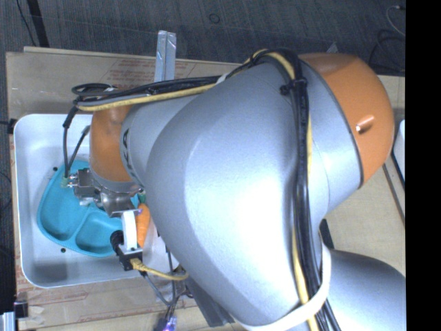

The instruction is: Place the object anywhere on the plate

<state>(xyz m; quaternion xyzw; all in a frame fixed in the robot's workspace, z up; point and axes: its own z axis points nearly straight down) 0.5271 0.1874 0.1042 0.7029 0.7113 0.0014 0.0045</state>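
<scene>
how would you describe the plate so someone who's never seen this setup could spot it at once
Start at the white bin on the view's left, where the big grey arm reaches down. On its floor, partly hidden by that arm, lies the plate. It alone is bright turquoise, with a ridge splitting it into sections, unlike the small orange thing at its right edge.

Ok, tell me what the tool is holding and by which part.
It cannot be told. The tool hangs over the blue plate, its tip hidden under the wrist. An orange thing shows beside it, but no hold on it is visible.
</scene>
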